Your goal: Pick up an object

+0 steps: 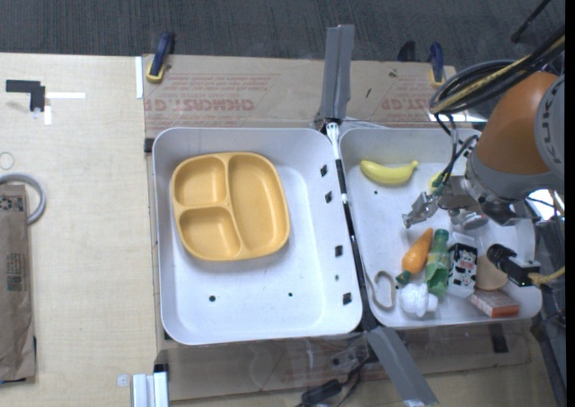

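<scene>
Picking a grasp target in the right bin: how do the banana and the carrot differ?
The banana is yellow; the carrot is orange. The banana lies across the bin near its far wall, slightly curved; the carrot lies slanted, nearer the front. The banana sits alone on bare white floor; the carrot is crowded against a green bottle and other items. Both lie flat in the right bin, left of the gripper.
</scene>
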Robot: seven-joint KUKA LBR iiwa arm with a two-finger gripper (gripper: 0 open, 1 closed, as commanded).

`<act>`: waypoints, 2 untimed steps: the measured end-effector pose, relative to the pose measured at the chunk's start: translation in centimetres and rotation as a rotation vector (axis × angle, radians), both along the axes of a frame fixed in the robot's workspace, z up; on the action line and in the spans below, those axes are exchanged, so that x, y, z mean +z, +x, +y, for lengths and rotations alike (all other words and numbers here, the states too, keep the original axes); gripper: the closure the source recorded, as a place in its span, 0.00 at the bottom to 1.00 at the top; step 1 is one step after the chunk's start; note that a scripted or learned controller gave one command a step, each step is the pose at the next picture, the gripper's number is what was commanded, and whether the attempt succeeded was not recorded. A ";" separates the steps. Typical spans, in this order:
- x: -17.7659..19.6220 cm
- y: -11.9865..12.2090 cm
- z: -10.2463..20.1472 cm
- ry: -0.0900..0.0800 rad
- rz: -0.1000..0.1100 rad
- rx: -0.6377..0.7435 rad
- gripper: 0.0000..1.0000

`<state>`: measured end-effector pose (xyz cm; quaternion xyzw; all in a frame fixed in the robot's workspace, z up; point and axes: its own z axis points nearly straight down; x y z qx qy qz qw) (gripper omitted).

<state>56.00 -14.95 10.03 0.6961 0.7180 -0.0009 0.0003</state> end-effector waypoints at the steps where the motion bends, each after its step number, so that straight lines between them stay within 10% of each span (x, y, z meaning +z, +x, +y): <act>1: -1.0 -5.2 2.8 0.002 0.002 -0.062 0.00; 2: -0.1 -5.2 2.9 0.004 0.003 -0.064 1.00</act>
